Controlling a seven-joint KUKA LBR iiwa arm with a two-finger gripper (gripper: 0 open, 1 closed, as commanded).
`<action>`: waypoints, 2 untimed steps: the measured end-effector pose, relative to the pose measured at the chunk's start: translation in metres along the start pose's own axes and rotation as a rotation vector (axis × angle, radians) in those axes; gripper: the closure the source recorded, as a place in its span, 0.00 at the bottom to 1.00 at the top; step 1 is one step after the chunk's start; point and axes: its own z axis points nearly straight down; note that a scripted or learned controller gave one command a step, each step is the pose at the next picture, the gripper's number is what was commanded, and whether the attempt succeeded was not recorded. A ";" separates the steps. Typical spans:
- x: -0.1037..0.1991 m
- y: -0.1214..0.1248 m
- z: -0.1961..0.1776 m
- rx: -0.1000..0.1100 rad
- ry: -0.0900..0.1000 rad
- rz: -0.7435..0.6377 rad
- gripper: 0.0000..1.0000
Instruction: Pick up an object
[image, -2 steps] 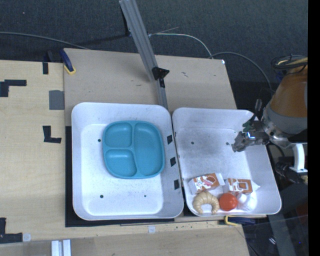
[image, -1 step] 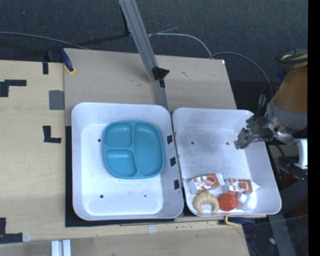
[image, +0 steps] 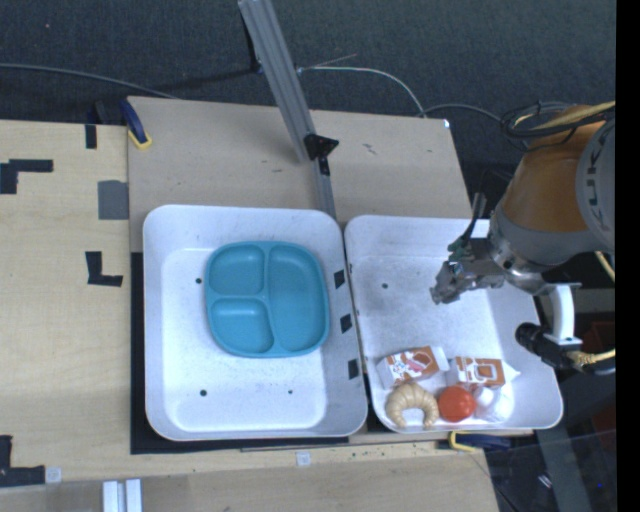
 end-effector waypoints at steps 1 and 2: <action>0.054 -0.005 -0.014 -0.001 0.000 -0.001 1.00; 0.117 -0.013 -0.018 0.000 0.000 -0.002 1.00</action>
